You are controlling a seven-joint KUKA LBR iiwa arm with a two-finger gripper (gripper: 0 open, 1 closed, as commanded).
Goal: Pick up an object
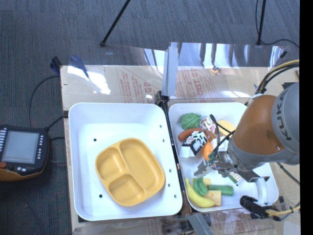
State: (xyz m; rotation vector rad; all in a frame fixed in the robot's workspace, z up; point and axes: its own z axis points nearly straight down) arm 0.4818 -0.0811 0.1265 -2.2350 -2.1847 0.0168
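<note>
The right white bin (221,105) holds several toy foods. At the back lie a green leafy piece (190,120), a red sausage (188,134), a black-and-white piece (197,142) and an orange carrot (209,150). Near the front lie a yellow banana (197,196), a green pod (199,184), a green stick (221,189) and a yellow wedge (213,196). My gripper (213,167) hangs low over the middle of this bin, just in front of the carrot and behind the green pod. Nothing shows in its grasp.
The left white bin (83,131) carries a yellow divided plate (129,171). The arm's orange band (254,129) covers the right part of the right bin. A pale yellow piece (226,126) peeks out beside it. A handheld controller (22,151) lies off the bench at the left.
</note>
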